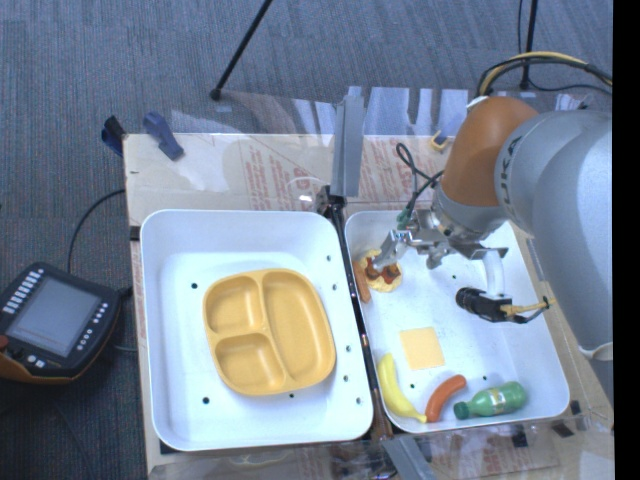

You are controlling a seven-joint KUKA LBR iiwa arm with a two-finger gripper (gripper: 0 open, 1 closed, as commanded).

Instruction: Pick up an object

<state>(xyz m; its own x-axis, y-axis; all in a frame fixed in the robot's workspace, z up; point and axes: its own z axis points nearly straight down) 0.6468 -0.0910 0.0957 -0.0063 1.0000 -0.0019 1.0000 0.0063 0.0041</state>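
Jaws, looking open, are hanging right over the little toy pastry (381,271), which is sitting between the gripper (390,258) fingers, not yet squeezed.

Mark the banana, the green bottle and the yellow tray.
banana (398,389): camera view, middle of its curved body.
green bottle (495,399): camera view, its label area.
yellow tray (268,329): camera view, central divider ridge.
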